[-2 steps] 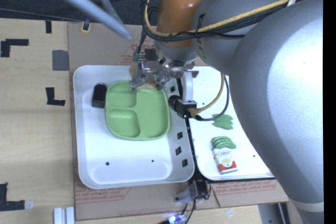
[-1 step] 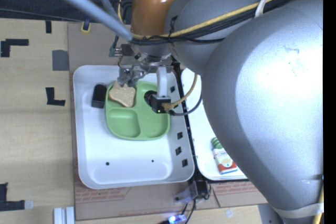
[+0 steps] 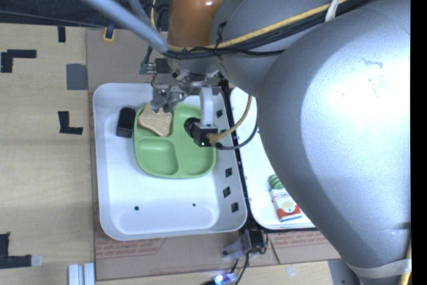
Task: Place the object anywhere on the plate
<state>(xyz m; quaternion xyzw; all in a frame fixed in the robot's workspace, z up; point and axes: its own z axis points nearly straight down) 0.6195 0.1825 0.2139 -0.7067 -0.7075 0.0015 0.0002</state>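
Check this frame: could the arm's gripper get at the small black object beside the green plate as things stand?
Probably yes. The gripper hangs over the plate by the tan piece, and the black object lies close by, uncovered, in the left bin.

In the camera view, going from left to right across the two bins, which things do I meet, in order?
Black block → toast on the green plate → carton in the right bin. The gripper hangs just above the toast.
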